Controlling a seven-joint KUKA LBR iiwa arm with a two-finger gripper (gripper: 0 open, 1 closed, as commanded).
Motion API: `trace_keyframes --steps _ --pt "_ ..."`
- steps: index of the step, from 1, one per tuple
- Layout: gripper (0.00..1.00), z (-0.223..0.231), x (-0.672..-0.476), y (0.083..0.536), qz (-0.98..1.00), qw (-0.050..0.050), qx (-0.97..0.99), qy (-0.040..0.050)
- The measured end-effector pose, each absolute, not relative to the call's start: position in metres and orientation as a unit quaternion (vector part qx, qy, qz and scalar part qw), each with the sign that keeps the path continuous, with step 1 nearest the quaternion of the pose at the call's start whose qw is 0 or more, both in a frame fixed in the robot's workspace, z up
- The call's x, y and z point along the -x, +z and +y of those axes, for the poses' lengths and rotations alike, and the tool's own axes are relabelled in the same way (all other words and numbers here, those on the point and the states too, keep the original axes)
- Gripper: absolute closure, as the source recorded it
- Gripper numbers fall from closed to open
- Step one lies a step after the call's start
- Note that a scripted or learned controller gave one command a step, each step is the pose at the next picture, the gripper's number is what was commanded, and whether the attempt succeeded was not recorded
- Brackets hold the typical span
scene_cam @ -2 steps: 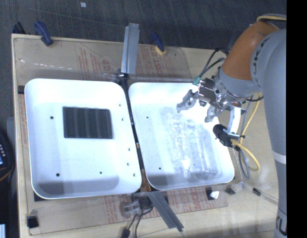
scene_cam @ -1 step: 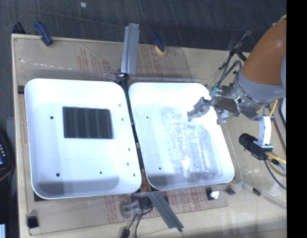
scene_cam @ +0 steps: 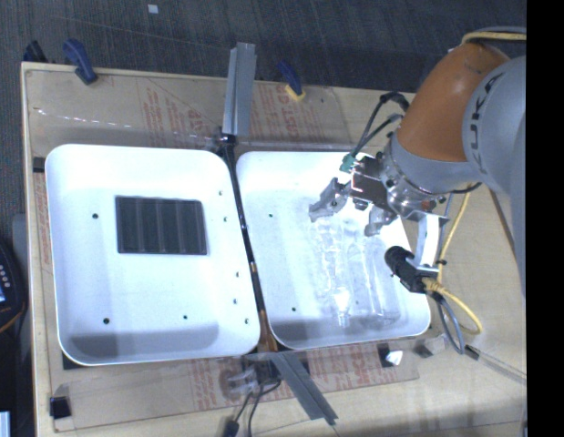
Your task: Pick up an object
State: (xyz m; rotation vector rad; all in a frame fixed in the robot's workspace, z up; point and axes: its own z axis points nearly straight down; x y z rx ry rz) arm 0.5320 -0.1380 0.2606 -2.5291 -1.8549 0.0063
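Over the right-hand shallow white bin (scene_cam: pixel 282 244) hangs the two-finger gripper (scene_cam: pixel 347 213), carried by the grey arm with its orange band (scene_cam: pixel 446 107) reaching in from the right. Its fingers (scene_cam: pixel 323 203) are spread wide apart, one pointing toward the bin's middle and the other (scene_cam: pixel 377 221) nearer the arm, with nothing between them. Just below the gripper, on the floor of that same bin, lie clear plastic objects (scene_cam: pixel 350 276), see-through and hard to tell apart; they stretch from under the fingers down toward the bin's near right corner. How many there are cannot be told, nor whether the fingers touch them.

Beside it, the left-hand shallow white bin (scene_cam: pixel 81 244) holds a dark grey ribbed rectangular block (scene_cam: pixel 161 225) lying flat a little above its middle, well apart from the gripper. Both bins sit side by side on the pale wooden surface (scene_cam: pixel 145 98), with a grey metal bar (scene_cam: pixel 238 89) rising from the gap between them at the far edge. Blue clamps (scene_cam: pixel 79 60) grip the far edge of the surface. Yellow and black cables (scene_cam: pixel 450 312) loop down beside the arm at the right bin's near corner.
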Motion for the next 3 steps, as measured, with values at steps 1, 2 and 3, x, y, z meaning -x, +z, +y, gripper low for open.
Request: trace_keyframes --steps 1,2,3 --pt "0.0 -0.114 -0.476 0.268 -0.454 0.002 0.891 0.0022" --pt "0.0 -0.13 -0.477 0.283 -0.427 0.001 0.904 0.0016" --pt "0.0 -0.162 -0.476 0.208 -0.599 0.002 0.801 0.0016"
